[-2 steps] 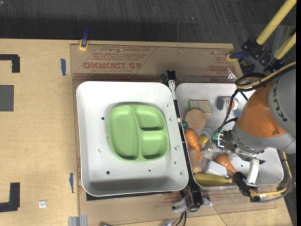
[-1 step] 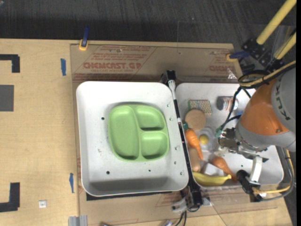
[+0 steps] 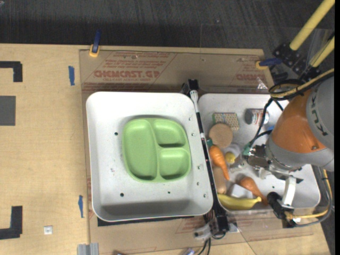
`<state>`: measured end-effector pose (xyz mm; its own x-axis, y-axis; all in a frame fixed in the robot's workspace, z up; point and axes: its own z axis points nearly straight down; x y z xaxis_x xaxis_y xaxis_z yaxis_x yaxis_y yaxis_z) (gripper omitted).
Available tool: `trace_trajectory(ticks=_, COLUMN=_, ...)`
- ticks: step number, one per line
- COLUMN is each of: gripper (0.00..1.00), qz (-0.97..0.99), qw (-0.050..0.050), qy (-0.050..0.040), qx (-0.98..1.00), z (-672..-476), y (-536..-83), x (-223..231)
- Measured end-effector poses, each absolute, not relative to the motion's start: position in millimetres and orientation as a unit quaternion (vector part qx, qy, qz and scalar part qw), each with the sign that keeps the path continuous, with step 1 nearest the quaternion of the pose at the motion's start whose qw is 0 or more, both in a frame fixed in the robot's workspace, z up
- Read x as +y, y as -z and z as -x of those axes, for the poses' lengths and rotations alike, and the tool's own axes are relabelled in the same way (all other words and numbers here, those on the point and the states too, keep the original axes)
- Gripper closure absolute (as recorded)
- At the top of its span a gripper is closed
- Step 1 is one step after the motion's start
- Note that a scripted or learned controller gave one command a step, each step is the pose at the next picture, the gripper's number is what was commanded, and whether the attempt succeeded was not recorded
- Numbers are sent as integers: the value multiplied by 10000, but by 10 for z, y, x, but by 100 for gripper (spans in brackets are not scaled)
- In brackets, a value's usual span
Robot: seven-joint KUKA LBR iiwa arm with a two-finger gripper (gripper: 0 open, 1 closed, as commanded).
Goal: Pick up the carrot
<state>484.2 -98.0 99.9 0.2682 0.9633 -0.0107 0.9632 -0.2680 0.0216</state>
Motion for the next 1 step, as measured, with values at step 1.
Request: trace_trajectory(ticks=1, gripper=0, qz=-8013, qw=-14, qy=-12, qx=5983, z=-4816, y=-1850, x=42)
